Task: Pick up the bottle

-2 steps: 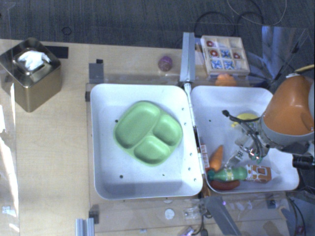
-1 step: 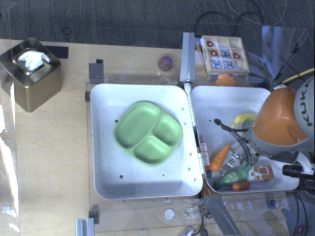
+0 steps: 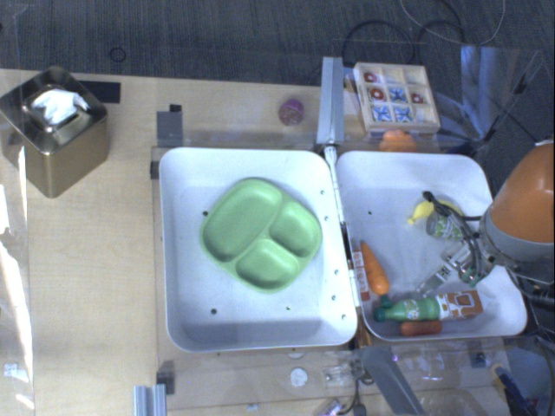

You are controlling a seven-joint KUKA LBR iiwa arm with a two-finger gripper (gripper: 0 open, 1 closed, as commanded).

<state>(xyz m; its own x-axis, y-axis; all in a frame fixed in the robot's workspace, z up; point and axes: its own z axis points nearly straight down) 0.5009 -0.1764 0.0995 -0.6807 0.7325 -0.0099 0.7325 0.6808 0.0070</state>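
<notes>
Green divided plate (image 3: 262, 232) in left bin (image 3: 182, 319), bottle (image 3: 418, 307) lying (possibly clear of pincer (image 3: 453, 265)) in right bin (image 3: 390, 176)

The right bin (image 3: 408, 176) has bare white floor across its far and middle parts; its near edge is crowded, with a green bottle (image 3: 416, 306) lying on its side against the near wall, a red item (image 3: 421, 327) just beside it, and a carrot (image 3: 374, 269) by the left wall; the gripper (image 3: 455, 263) hangs above the bottle; the left bin (image 3: 182, 310) holds a green divided plate (image 3: 262, 232) mid-floor, with open floor around it.
</notes>
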